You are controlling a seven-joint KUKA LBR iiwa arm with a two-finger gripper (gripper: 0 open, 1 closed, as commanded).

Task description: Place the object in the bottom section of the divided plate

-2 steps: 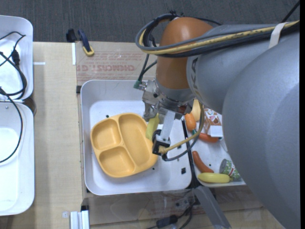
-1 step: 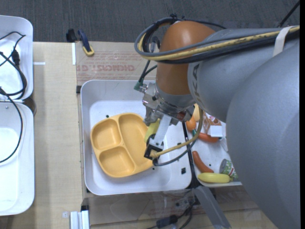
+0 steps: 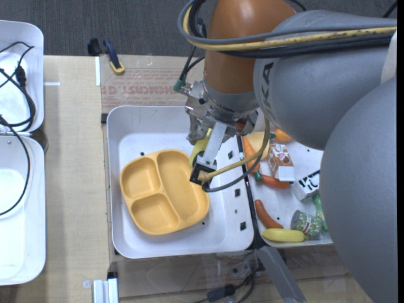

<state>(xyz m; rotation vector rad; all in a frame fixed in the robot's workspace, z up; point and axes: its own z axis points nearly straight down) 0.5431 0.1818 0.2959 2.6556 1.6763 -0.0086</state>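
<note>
We see dark grey carpet floor (image 3: 95, 5) at the top, beyond the jaws. The pale wood bench (image 3: 72, 169) runs well left of the jaws. A cardboard sheet (image 3: 148, 84) with red print lies flat on it, just behind the jaws. A small blue-and-black clip (image 3: 112, 57) sits at its far-left corner. Light is even and shadows are soft.

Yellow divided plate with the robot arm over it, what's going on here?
The arm reaches over the white bin holding the yellow divided plate, and its tool hangs by the plate's upper right rim. A yellowish piece shows at the tool; whether it is gripped cannot be told. Nothing lies in the plate's sections yet. A toy banana lies in the neighbouring bin.
</note>
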